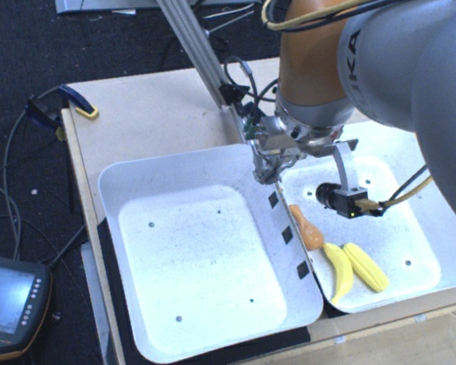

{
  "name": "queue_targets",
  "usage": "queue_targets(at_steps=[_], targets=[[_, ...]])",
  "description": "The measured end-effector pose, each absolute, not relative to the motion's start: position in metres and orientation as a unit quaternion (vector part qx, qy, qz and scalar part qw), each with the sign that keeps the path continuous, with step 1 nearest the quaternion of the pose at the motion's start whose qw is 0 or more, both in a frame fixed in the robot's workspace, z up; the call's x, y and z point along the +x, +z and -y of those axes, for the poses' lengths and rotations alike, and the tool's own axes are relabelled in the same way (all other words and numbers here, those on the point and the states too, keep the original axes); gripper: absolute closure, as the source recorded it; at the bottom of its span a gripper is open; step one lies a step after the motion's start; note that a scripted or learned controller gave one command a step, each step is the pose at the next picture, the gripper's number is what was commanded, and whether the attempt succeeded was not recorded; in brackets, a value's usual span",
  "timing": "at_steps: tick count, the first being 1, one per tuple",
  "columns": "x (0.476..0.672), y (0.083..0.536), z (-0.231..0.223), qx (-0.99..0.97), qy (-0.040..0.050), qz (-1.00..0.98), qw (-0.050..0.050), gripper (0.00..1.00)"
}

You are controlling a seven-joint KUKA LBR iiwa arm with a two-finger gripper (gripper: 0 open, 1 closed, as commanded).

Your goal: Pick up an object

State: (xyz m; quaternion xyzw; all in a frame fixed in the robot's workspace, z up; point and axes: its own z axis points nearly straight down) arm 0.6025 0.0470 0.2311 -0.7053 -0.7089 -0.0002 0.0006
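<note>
Arm [398, 62], grey with an orange band, is the largest thing here; it reaches over the right bin [416, 271] and covers that bin's far part. The left bin [196, 252] lies just beside the right bin, and the two touch along their inner walls. Small black marks sit on the dividing wall.

The gripper [271, 170] hangs above the far end of the dividing wall, at the right bin's far inner corner. Whether it is spread or pressed together I cannot tell, because the wrist hardware hides it. Nothing is visibly between its tips. A small black unit with a yellow cable hangs from the wrist over the right bin's middle.

The things to pick all lie in the right bin, near its inner wall. A yellow banana [340, 269] and a yellow corn cob [367, 267] lie side by side, touching or nearly so, toward the bin's near edge. An orange carrot-like piece [306, 226] lies just beyond them, against the inner wall and nearest to the gripper.

In my judgement the step in hand is the approach. To do it well, the tool should move away from the wall, come down straight over one item, and close across its narrow width. The corn cob seems the safer choice, as it lies farther from the wall.
</note>
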Motion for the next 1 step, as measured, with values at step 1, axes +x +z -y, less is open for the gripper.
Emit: queue_targets(at_steps=[1], targets=[[0.6037,0.2346,-0.0910,-0.706,-0.0003,0.709,0.000,1.00]])
